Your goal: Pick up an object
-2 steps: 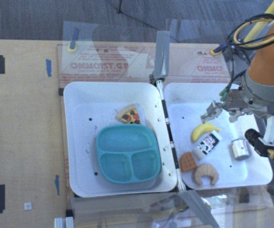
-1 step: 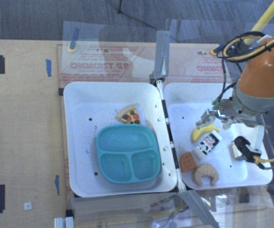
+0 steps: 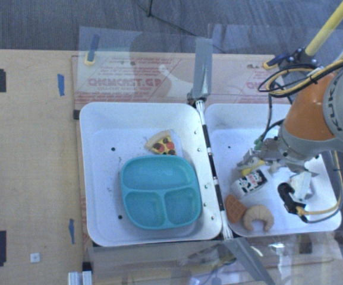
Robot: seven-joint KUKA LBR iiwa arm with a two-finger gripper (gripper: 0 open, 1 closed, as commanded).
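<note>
We look down at a slant on a wooden bench bearing two shallow white bins side by side. The left white bin (image 3: 94, 159), in the centre of the frame, holds a teal plastic tray with three compartments (image 3: 160, 191) lying flat in its lower half, and a toy pizza slice, yellow with red dots (image 3: 162, 144), just above the tray's top edge, seemingly touching it.

The right white bin (image 3: 230, 123) sits at the right of the frame. The grey arm with its orange band (image 3: 311, 114) reaches in from the upper right and bends down over this bin, so we judge it is choosing from the things here. Its two-finger gripper (image 3: 255, 159) hangs low near the bin's centre, right above a small white carton with black cow patches (image 3: 251, 181), which lies tilted on the floor. The metal parts blur together, so we cannot tell how the gripper is set, and nothing is visibly held. Below the carton, near the bin's lower left corner, a round brown cookie (image 3: 234, 208) and a tan toy croissant (image 3: 259, 217) lie touching. The carton, nearest the gripper, looks the likeliest pick.
</note>
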